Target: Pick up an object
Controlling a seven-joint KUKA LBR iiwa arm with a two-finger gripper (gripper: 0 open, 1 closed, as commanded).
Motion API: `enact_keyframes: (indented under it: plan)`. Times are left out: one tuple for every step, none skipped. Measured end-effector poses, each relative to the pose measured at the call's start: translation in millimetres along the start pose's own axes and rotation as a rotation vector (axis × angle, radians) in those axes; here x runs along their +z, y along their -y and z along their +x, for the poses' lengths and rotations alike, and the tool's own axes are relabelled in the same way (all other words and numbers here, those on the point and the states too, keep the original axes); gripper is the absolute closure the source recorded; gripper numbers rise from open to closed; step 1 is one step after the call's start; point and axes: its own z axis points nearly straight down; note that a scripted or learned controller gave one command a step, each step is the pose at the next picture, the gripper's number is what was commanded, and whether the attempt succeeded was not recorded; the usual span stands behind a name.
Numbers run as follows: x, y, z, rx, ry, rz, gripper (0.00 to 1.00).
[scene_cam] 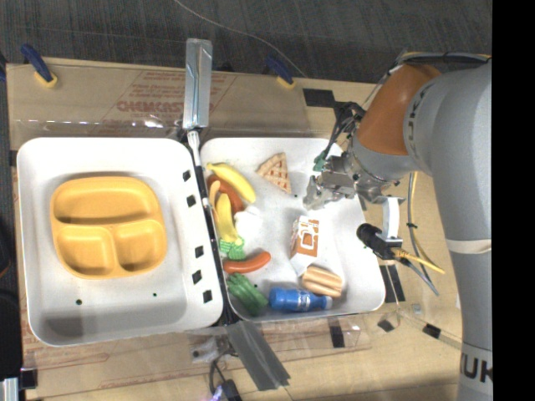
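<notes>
Jaws first: you cannot tell from this slanted view whether they stand apart or together, and you see nothing held between them. You find the gripper (316, 192) right of the frame's centre, over the upper right part of the right bin (361, 267), with the grey arm (456, 140) and its orange band (393, 111) reaching in from the right edge.

Look just left of the jaws and you see a waffle wedge (275, 172). Below them lies an orange-and-white carton (306, 237), and below that a hot dog bun (323, 281). Along the bin's lower edge you see a blue bottle (294, 299) beside a green piece (244, 293). Toward the bin's left wall you see a banana (233, 182), a corn cob (226, 220) and a red sausage (247, 262), crowded close together.

In the left bin (33, 224), on the left half of the desk, sits a yellow divided tray (109, 224).
</notes>
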Motion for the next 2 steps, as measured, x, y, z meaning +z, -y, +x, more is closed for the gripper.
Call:
enact_keyframes:
  plan:
    - [21, 43, 5, 0.608, -0.014, -0.067, 0.00]
    - [27, 78, 30, 0.798, -0.017, -0.082, 0.00]
